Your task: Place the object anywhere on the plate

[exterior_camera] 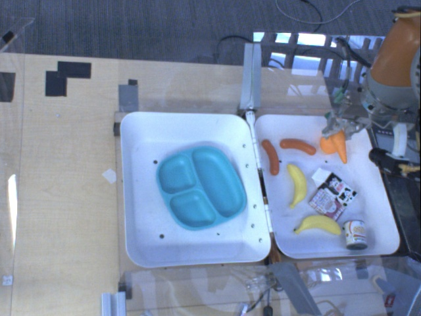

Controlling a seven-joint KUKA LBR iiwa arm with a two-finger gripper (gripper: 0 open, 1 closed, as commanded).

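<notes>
I'm at the pick step: my gripper sits low over the carrot at the back of the right bin, though I cannot tell its state. Next I must lift the carrot cleanly and carry it left to the blue plate, probably over the bin walls.

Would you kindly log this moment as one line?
gripper above carrot, right bin | blue plate bare, left bin | nothing placed yet

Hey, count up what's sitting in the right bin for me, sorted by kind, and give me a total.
Bananas: 2
Sausages: 2
Carrot: 1
Patterned packet: 1
Small can: 1
Total: 7
</notes>
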